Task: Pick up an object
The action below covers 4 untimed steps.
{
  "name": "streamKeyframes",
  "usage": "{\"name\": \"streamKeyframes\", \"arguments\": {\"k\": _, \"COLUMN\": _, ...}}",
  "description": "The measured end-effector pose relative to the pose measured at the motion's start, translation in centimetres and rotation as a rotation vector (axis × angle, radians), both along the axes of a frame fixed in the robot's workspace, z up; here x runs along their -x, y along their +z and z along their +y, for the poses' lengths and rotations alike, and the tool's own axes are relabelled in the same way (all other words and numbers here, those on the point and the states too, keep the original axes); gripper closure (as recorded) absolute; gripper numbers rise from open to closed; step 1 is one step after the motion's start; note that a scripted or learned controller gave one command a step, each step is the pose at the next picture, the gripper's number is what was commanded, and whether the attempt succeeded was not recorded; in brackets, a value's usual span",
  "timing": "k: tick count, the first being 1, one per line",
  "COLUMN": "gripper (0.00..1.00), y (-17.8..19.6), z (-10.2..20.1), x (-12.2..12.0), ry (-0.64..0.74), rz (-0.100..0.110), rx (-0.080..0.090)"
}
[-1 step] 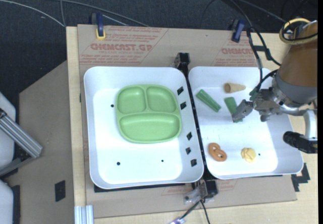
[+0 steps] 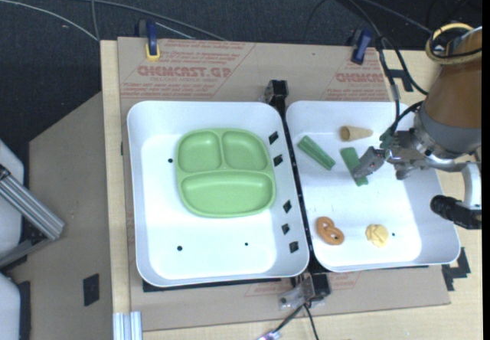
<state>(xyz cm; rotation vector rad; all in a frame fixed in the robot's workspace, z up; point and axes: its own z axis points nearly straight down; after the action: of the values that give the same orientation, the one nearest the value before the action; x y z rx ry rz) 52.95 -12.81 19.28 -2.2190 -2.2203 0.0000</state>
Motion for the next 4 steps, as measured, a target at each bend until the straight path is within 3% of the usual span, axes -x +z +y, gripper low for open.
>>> {"name": "streamKeyframes", "arguments": {"k": 2, "gripper": 0.0, "y": -11.1, "z": -0.5, "x": 0.4, "ry": -0.001, "rz": 0.006, "rx": -0.002}}
{"name": "streamKeyframes", "arguments": {"k": 3, "gripper": 0.0, "y": -10.8, "z": -0.5, "x": 0.4, "ry": -0.001, "rz": 0.001, "rx": -0.001}}
{"name": "streamKeyframes", "arguments": {"k": 4, "gripper": 1.0, "y": -9.7, "z": -0.5, "x": 0.3, "ry": -0.001, "rz": -0.001, "rx": -0.001}}
